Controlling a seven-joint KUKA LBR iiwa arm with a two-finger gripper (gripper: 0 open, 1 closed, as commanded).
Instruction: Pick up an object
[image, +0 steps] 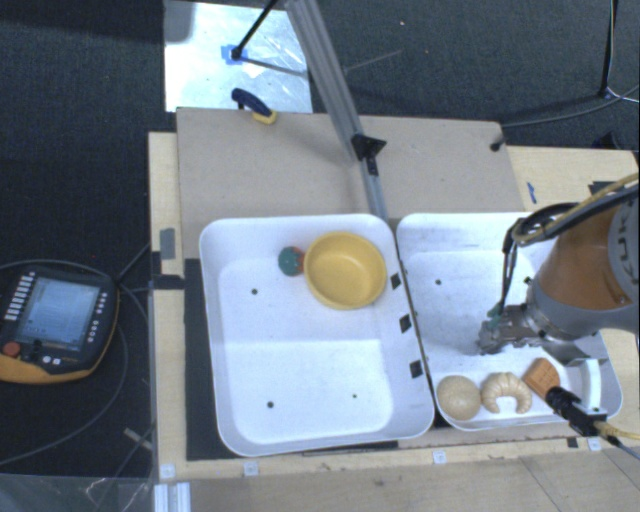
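**Arm low in the right bin, food close by**

How to do it well (my guess, not a thing seen): go slow, come down right over one thing, close on its middle, then lift straight up. The things at the front of the right bin sit close together, so pick the one w/ the most room around it and don't bump the others.

Left to right now. The left bin (300, 400) has a yellow bowl (345, 270) near its back right corner, sitting upright. A small green ball (291, 261) is just beside the bowl on its left, maybe touching it (hard to tell). The rest of that bin's floor is bare white.

The right bin (450, 250) has three food things in a row along its front edge: a pale round bun (459, 396), a curved croissant (508, 390) next to it, and a small brown piece (541, 377) after that, v. close to the arm.

The gripper (500, 335) is down in the right bin, just above the croissant and near the brown piece. I cannot tell if it's open or closed, and nothing shows in it.
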